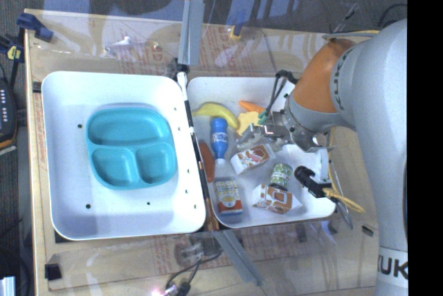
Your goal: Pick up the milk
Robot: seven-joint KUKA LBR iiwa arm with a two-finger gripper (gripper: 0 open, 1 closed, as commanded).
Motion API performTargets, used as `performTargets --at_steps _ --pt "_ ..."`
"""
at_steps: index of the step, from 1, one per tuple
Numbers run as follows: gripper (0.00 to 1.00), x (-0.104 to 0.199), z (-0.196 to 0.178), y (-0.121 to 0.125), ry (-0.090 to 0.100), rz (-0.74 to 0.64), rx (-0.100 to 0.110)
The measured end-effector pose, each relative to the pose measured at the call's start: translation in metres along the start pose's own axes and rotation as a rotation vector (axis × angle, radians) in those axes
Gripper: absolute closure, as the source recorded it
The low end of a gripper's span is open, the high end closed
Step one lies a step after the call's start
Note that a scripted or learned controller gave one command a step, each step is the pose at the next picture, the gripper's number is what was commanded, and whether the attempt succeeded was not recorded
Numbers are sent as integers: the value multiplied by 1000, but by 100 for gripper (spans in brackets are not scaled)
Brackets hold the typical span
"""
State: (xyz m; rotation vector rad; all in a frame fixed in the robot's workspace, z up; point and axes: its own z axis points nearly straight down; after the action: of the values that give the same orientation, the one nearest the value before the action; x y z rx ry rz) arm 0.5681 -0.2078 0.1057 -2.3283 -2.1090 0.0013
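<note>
- A wooden bench (104, 45) on dark carpet carries two shallow white bins side by side; the left bin (62, 149) holds a blue sectioned tray (131, 147) near its middle.
- The right bin (228, 90) is crowded: a banana (216, 112) and a carrot (250, 107) toward its far edge, a blue bottle (219, 137) left of centre, a juice box (228, 196) at the near left corner, a small jar (280, 176) and a brown carton (274, 199) along the near edge.
- The milk (251, 158), which I take to be the small white carton, lies tilted near the bin's centre.
- The gripper (266, 126) hangs just beyond the milk toward the far edge; whether it is apart or together cannot be told.
- To do this well, I judge it should centre over the carton, align across its narrower sides, and descend clear of the bottle and jar.
</note>
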Motion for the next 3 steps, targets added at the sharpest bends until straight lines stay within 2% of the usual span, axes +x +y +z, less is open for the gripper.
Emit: performTargets --at_steps 1,2,3 --pt "0 48 15 -23 1 3 4" --pt "100 48 4 -22 1 1 5" --pt "0 47 4 -22 -1 1 5"
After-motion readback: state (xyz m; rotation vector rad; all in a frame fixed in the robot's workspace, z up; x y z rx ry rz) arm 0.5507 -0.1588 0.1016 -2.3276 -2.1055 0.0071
